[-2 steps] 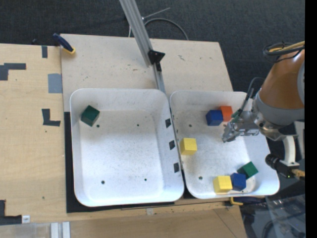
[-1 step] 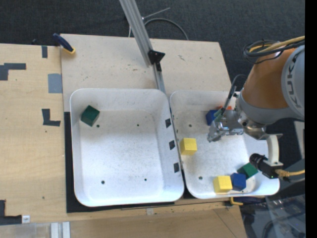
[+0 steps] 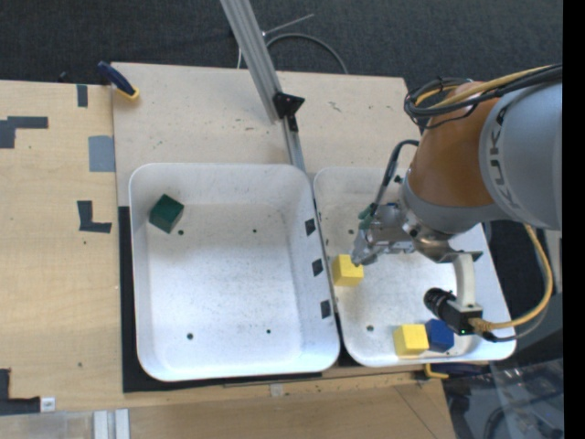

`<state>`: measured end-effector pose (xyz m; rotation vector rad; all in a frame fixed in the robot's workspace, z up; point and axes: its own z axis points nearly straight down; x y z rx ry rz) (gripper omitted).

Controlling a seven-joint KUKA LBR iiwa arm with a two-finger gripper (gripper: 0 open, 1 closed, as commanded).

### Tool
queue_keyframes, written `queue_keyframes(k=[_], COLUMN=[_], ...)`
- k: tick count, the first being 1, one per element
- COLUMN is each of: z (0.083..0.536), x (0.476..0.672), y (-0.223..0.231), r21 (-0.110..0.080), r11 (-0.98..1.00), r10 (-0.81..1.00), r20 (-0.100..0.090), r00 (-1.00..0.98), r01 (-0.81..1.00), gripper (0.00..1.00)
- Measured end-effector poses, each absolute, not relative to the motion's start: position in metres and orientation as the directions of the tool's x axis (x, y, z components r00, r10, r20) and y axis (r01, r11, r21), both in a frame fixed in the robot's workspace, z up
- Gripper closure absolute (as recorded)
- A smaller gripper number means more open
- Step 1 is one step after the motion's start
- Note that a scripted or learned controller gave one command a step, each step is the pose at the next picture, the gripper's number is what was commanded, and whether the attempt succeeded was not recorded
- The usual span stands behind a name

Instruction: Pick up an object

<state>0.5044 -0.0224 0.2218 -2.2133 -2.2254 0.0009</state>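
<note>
The end effector (image 3: pixel 368 250) hangs low in the right bin (image 3: pixel 484 273), just above and to the right of a small yellow block (image 3: pixel 348 270), which lies near the bin's left wall. How its grip is set cannot be told from this slanted view, and nothing can be seen held in it.

The step in hand looks like the approach to that yellow block. To do it well, the end effector should centre over the block before descending, since it now sits slightly off toward the block's upper right corner; a descent from there risks nudging the block aside rather than straddling it.

Room is tight on the left: the block lies close to the walls where the right bin meets the left bin (image 3: pixel 146 273), so a push that way could jam it against the rim. Toward the near edge there is more open floor, until a second yellow block (image 3: pixel 410 338) and a blue block (image 3: pixel 440 335), touching one another. A green block (image 3: pixel 166 213) lies well apart in the left bin.
</note>
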Motion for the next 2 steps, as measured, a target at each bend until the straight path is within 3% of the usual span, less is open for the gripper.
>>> queue_keyframes(k=[2], z=[0.225], x=[0.523], y=[0.086], r21=[-0.002], r11=[0.008], r10=[1.0], r20=[0.001], r00=[-0.008], r01=[1.0], gripper=[1.0])
